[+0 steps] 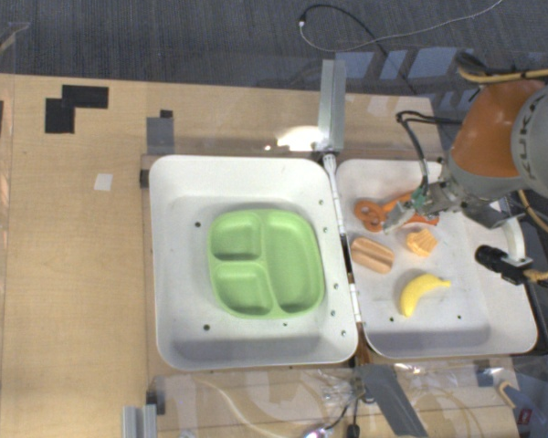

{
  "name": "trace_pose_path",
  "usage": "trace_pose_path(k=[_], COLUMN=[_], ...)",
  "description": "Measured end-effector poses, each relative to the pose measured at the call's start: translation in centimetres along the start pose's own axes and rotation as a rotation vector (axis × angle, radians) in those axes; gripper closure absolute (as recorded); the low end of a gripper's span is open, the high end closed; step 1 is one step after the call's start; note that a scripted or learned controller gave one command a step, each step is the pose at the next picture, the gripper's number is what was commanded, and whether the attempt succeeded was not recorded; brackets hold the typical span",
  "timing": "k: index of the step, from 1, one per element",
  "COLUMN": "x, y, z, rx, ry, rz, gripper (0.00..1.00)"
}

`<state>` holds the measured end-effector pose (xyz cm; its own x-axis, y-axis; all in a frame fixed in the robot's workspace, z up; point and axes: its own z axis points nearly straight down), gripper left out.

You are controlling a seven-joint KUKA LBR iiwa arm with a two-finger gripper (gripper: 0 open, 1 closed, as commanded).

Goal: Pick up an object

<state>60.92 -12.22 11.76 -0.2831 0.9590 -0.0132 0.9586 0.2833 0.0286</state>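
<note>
The right bin (475,328) holds several toy foods. An orange looped piece (372,212) lies at its upper left, and a tan bread roll (373,255) is just below it. An orange chunk (421,242) sits near the middle, and a yellow banana (420,292) lies lower down. My gripper (418,204) is low in the bin. It hangs over the right end of the orange looped piece, just above the orange chunk. The grey arm with its orange band (493,135) reaches in from the right.
The left bin (178,272) holds a green divided plate (265,263). A metal post (332,99) stands behind the gap between the bins. Black cables (420,144) and a black part (502,261) hang near the wrist over the right bin.
</note>
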Motion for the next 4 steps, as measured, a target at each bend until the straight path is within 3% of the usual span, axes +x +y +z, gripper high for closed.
trace_pose_path(k=[1, 2, 3, 4], x=[-2.6, -3.2, -3.3, -2.8], y=[3.9, 5.6, 6.1, 6.0], z=[2.2, 1.5, 0.0, 0.3], rx=[0.043, 0.019, 0.002, 0.014], ry=[0.022, 0.006, -0.006, 0.008], rz=[0.011, -0.163, -0.167, -0.171], gripper=[0.00, 0.00, 1.00, 0.00])
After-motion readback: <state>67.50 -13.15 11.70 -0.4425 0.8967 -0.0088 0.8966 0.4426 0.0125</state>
